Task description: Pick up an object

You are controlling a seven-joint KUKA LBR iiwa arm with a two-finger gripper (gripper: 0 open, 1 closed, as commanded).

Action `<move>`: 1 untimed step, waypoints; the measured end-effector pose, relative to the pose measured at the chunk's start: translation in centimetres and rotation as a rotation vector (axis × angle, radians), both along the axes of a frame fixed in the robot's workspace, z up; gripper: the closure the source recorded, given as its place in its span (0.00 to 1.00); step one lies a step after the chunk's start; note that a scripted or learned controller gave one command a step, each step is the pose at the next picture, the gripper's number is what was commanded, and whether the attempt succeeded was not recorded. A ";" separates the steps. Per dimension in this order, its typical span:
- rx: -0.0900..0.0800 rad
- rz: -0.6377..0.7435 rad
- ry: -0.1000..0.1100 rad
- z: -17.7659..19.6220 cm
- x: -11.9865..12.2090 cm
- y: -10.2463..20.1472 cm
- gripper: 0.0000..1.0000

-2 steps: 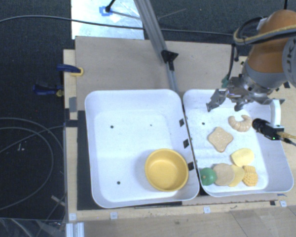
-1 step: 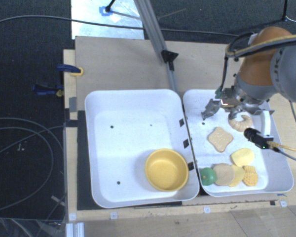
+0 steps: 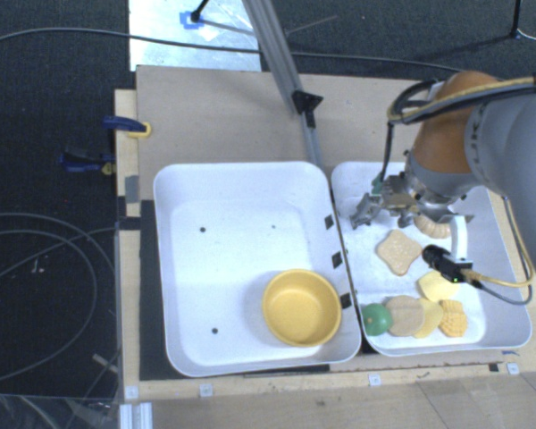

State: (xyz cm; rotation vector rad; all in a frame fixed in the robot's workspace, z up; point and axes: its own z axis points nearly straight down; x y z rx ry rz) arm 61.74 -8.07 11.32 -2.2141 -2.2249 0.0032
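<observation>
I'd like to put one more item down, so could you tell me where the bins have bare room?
The left bin is bare behind and left of the yellow bowl. The right bin is crowded: the end effector hangs over its back, food pieces fill its front.

no readable text, labels, numbers or signs anywhere

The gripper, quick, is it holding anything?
Gripper: over the right bin, nothing seen between its fingers; open or closed cannot be told.
</observation>
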 end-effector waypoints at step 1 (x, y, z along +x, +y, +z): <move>-0.001 -0.003 -0.007 1.4 0.2 -0.1 1.00</move>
